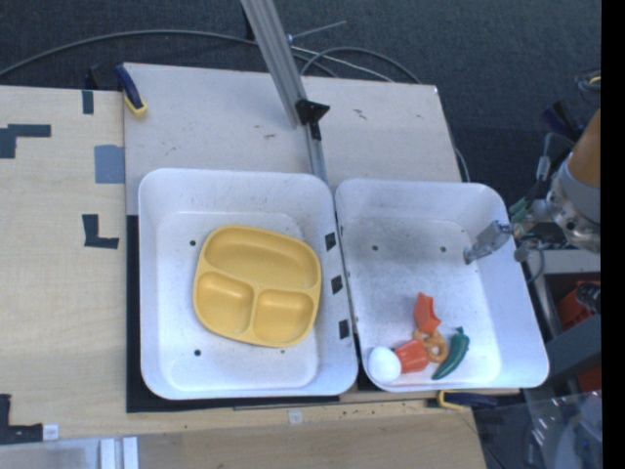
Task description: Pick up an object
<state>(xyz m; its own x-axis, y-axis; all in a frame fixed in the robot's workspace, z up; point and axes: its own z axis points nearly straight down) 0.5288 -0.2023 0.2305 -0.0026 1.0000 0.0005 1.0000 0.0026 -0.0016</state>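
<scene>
A cluster of small objects lies in the near corner of the right bin (391,213): a white egg (384,363), an orange-red piece (425,312), a second red piece (413,355) beside the egg, and a green pepper-like item (452,354). My gripper (496,236) hangs over that bin's right rim, above and to the right of the cluster, well apart from it. Nothing shows in its grasp. The arm's wrist (576,189) enters at the right edge of the view.
The left bin (156,262) holds a yellow divided plate (257,285). A grey metal post (278,52) slants down to the gap between the bins at the back. Cables lie on the dark floor behind the bench.
</scene>
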